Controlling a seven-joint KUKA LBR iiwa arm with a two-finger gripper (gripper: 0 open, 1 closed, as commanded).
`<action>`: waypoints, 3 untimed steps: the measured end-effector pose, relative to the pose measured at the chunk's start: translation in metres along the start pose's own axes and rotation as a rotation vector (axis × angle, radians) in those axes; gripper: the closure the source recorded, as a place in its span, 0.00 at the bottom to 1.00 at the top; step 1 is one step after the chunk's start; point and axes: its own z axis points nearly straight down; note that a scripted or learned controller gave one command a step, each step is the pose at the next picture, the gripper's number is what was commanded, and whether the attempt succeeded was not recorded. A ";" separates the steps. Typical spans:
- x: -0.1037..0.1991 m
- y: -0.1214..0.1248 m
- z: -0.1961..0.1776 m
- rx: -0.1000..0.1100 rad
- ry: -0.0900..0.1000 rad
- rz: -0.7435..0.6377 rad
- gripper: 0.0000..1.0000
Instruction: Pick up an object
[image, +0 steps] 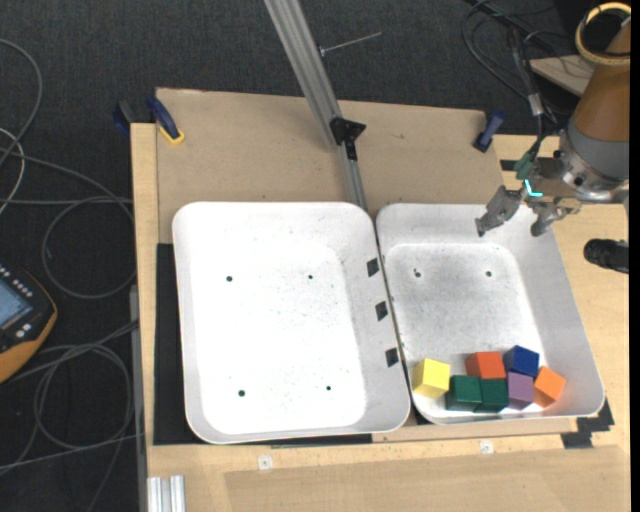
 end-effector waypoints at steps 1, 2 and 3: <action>0.000 0.001 -0.002 -0.004 -0.001 -0.001 0.00; 0.006 0.009 0.048 0.001 0.000 -0.002 0.00; -0.002 0.011 0.108 0.002 -0.001 0.001 0.00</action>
